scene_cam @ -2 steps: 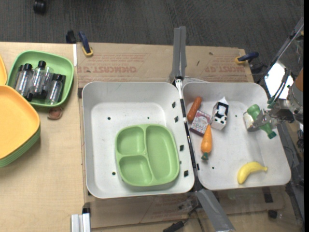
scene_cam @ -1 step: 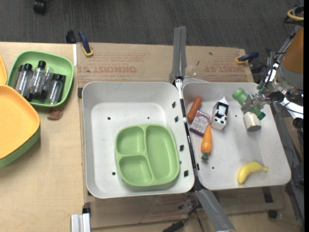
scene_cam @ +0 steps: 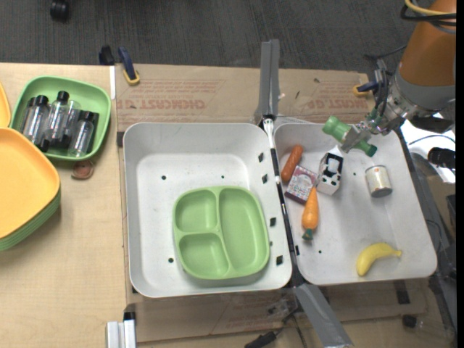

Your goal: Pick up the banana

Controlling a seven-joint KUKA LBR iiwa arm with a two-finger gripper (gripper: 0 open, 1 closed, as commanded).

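Lying nearest the camera, the banana [scene_cam: 376, 257] is sitting alone in the near right corner of the right bin [scene_cam: 413, 194]. Going left to right: a green tray [scene_cam: 221, 232] is resting in the left bin [scene_cam: 145, 194], then two carrots [scene_cam: 310, 210] and small boxes. The claw [scene_cam: 357, 138] is hovering far off with something green [scene_cam: 338, 128] at its tip; I cannot tell how open it is. It could grab the wrong thing, being nowhere near the banana.

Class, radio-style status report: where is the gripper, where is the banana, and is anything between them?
Gripper over right white bin's far side, beside a green object. Yellow banana lies untouched near the front edge. Silver can sits between them.
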